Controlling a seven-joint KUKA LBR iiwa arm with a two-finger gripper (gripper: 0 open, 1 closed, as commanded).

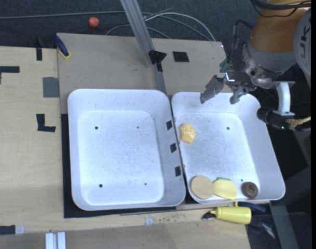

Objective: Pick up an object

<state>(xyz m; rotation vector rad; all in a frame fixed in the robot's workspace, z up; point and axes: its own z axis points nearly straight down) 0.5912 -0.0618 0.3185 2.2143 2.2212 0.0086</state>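
Note:
My gripper (220,94) hangs over the back edge of the right bin (261,144), its two dark fingers spread open with nothing between them. A knobbly yellow object (187,133) lies near the right bin's left wall, below and to the left of the gripper. Along that bin's front wall sit a tan round disc (202,187), a yellow-and-green piece (225,188) and a small brown round object (249,190).
The left bin (80,139) stands beside the right one. A yellow tool (233,215) lies on the bench just in front of the right bin. A slanted metal pole (140,27) rises behind the bins. A small orange ball (94,21) rests far back.

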